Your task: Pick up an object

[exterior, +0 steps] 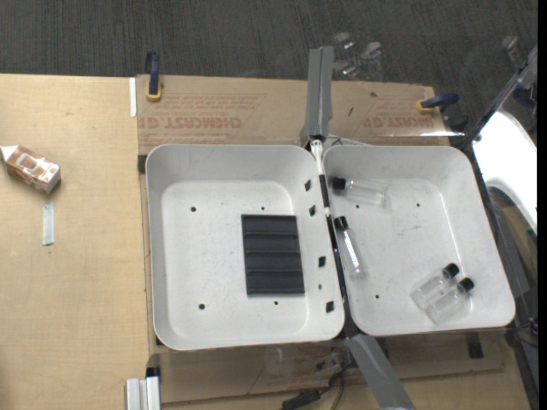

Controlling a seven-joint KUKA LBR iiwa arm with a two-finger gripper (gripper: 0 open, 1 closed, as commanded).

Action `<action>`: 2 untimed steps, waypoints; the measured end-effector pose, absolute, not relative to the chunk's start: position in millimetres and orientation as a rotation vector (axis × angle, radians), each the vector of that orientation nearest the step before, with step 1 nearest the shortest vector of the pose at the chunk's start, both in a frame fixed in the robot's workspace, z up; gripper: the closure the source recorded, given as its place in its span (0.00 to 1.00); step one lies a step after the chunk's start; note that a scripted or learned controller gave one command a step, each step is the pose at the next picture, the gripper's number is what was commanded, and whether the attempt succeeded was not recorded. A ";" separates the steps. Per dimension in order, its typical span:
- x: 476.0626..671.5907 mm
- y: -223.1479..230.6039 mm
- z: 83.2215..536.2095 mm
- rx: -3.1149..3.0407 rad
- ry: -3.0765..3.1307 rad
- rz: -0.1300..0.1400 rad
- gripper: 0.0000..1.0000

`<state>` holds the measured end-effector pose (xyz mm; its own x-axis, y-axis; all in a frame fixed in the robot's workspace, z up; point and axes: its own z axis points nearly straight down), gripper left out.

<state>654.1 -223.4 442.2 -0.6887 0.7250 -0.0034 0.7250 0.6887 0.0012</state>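
A black ribbed rectangular block (273, 254) lies flat in the middle of the left bin (171, 229). The right bin (479, 220) holds several clear vials with black caps. One vial (361, 191) lies near the bin's back left. Another vial (348, 248) lies along the left wall, cap towards the back. Two vials (440, 290) lie side by side at the front right corner.
A small brown and white carton (32, 169) and a white strip (48, 225) lie on the wooden bench at the left. Clamps (152, 84) (436, 103) hold cardboard behind the bins. A grey bar (319, 92) runs back from between the bins. White and grey machine parts (513, 156) stand at the right edge.
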 end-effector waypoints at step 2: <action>649.8 -223.7 441.3 1.301 2.858 -0.001 1.00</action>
